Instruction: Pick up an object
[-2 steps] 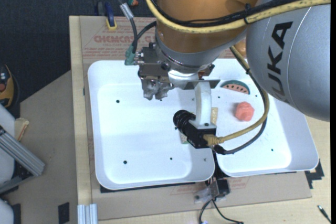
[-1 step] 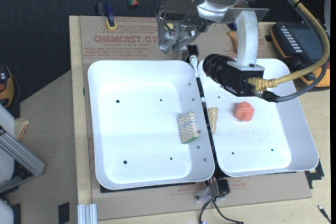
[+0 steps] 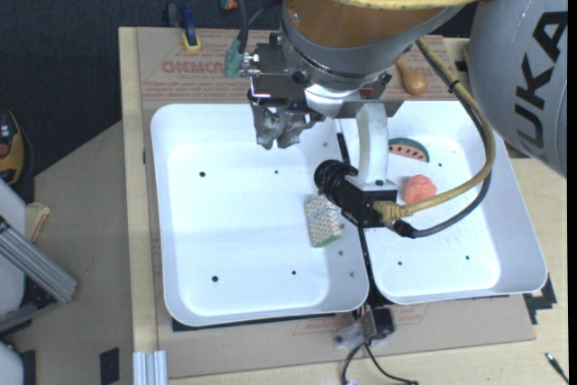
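Note:
My gripper (image 3: 279, 132) hangs over the back right part of the left bin (image 3: 207, 194), above its bare white floor. A small patterned block (image 3: 323, 221) lies in the left bin close to the divider, in front of and to the right of the gripper. In the right bin (image 3: 469, 257) a pink lump (image 3: 418, 188) rests near the middle. A watermelon-slice toy (image 3: 407, 149) lies behind it. I see nothing held at the gripper.
A black cable bundle (image 3: 347, 192) with a yellow hose hangs from the arm across the divider, just above the patterned block. A brown wooden piece (image 3: 412, 78) lies on the bench behind the right bin. The arm's body covers the back of both bins.

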You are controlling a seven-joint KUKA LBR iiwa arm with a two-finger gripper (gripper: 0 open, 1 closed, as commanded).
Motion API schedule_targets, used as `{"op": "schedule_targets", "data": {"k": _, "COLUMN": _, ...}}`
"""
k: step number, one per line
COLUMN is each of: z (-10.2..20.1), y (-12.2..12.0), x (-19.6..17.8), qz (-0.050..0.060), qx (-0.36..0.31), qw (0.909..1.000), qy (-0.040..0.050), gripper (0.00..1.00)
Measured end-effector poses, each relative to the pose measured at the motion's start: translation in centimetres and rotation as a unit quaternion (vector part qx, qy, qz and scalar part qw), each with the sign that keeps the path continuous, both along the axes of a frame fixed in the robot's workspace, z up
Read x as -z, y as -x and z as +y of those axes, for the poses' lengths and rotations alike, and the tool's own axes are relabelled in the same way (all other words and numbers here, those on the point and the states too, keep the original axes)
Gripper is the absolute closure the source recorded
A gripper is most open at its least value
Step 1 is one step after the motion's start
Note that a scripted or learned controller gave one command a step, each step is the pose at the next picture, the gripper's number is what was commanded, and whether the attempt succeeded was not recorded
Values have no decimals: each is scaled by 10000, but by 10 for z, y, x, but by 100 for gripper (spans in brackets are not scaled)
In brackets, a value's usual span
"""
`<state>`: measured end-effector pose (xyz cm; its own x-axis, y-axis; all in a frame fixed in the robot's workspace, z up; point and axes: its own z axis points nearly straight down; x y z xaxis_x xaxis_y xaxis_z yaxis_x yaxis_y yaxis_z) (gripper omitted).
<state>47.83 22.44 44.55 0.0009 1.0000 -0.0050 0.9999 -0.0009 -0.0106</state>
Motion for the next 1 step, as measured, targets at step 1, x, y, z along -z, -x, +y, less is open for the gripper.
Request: {"op": "schedule_targets", "data": {"k": 1, "z": 0, "y": -4, "x": 44, "qz": -23, "qx": 1, "qw": 10000, "qy": -13, "gripper": 100}}
